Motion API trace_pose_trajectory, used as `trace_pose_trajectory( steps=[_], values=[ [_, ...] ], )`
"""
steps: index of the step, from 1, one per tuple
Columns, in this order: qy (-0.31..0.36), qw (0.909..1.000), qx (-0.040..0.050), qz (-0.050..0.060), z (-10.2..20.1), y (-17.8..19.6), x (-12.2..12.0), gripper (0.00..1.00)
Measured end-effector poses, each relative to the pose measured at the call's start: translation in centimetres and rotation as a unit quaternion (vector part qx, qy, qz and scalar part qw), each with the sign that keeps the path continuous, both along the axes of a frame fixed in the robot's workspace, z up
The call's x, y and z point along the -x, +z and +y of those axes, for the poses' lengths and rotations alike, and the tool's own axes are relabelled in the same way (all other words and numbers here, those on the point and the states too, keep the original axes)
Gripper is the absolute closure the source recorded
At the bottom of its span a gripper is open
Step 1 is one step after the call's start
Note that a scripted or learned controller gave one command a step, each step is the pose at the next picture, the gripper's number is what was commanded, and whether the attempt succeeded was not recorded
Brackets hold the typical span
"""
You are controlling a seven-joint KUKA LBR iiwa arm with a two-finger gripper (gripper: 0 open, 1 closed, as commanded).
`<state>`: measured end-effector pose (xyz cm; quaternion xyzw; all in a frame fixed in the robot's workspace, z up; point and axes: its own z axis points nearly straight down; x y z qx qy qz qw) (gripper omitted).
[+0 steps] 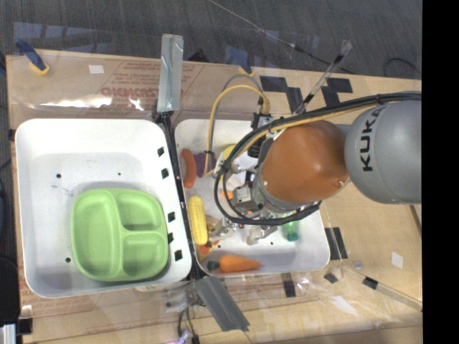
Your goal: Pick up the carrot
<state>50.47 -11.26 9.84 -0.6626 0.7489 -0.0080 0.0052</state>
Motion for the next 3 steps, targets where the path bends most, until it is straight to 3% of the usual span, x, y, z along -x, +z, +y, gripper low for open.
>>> trace_pose_trajectory(
  steps=[1,2,3],
  values=[
    [0.278,0.9607,0.0034,0.000,0.2,0.0,0.1,0.00],
    [0.410,0.9122,0.0004,0.009,1.6,5.4,1.5,0.00],
    [0.493,0.8701,-0.0005,0.011,-2.6,-0.9,-1.7,0.00]
  ],
)
